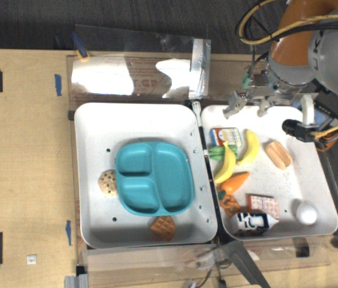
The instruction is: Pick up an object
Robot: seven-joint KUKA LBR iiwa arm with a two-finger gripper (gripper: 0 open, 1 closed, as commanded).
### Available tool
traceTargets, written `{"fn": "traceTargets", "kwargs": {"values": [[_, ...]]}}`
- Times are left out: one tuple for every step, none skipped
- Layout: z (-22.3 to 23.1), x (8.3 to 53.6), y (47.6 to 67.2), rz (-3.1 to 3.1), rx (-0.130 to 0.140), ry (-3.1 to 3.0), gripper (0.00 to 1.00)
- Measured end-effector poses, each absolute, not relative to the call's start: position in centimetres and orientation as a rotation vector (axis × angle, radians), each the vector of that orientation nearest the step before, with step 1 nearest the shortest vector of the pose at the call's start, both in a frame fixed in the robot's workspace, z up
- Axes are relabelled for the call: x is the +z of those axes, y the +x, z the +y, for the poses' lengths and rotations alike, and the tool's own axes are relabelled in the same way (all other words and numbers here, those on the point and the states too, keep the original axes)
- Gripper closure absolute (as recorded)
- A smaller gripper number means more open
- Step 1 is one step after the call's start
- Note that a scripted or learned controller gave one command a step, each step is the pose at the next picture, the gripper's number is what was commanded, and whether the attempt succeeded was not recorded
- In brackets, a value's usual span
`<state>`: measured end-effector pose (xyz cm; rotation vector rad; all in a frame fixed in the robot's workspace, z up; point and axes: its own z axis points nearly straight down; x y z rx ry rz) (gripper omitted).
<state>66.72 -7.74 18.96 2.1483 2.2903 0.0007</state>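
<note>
Jaws (250, 105): spread wide, holding nothing, over right bin's (325, 179) far edge
Bananas (241, 155): right bin, left side
Hot dog (278, 155): right of bananas
Teal tray (155, 177): left bin (91, 161)

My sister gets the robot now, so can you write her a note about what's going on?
Gripper: open, holding nothing, hanging over the far edge of the right bin.
Right bin: two bananas, a carrot, a hot dog, a small carton, a red-and-white packet, a black-and-white packet and a white round thing.
Left bin: teal divided tray, a cookie beside it, a waffle in front of it.
Done: nothing picked yet.
Left: choose an object, go down, grip, lift.
</note>
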Motion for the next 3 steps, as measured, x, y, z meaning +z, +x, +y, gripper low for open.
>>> {"fn": "traceTargets", "kwargs": {"values": [[-13.0, 8.8, 62.3, 2.372, 0.004, 2.052, 0.00], [-12.9, 9.9, 62.4, 2.368, 0.008, 2.049, 1.00], [-4.4, 18.8, 66.8, 2.020, 0.009, 2.401, 1.00]]}}
